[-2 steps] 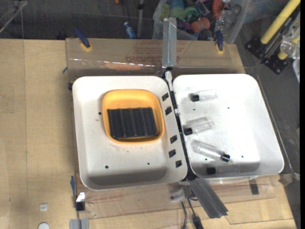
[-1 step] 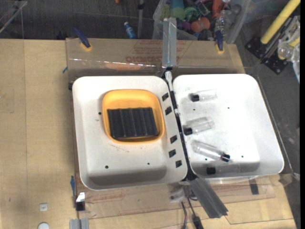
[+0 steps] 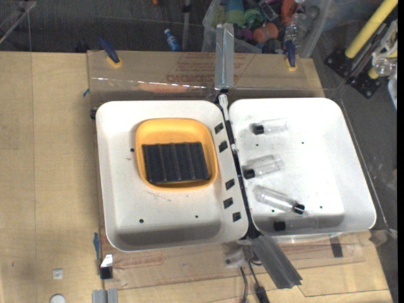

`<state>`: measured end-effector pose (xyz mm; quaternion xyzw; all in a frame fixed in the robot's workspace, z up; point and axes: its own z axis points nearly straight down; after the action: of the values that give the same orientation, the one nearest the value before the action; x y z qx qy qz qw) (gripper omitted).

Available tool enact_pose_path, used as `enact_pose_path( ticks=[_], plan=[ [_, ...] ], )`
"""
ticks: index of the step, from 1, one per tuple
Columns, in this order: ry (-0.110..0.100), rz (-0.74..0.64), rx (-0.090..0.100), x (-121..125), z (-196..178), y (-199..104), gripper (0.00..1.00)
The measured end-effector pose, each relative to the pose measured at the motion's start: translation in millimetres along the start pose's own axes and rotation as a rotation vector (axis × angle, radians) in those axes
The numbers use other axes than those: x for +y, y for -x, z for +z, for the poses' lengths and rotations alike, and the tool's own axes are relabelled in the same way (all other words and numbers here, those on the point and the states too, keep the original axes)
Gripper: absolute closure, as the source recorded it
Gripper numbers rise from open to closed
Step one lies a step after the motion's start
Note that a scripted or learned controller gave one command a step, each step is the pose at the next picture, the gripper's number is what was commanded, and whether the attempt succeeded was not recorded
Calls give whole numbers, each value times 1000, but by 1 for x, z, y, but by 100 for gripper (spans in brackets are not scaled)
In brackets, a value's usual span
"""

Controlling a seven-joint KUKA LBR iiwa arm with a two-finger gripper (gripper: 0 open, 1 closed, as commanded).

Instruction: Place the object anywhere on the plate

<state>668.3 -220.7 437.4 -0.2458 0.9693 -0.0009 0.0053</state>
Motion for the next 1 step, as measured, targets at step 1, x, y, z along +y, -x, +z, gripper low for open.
enact_pose_path(
  ticks=[1],
  plan=[
    [4,-246,3,0,18,0,100]
  ],
)
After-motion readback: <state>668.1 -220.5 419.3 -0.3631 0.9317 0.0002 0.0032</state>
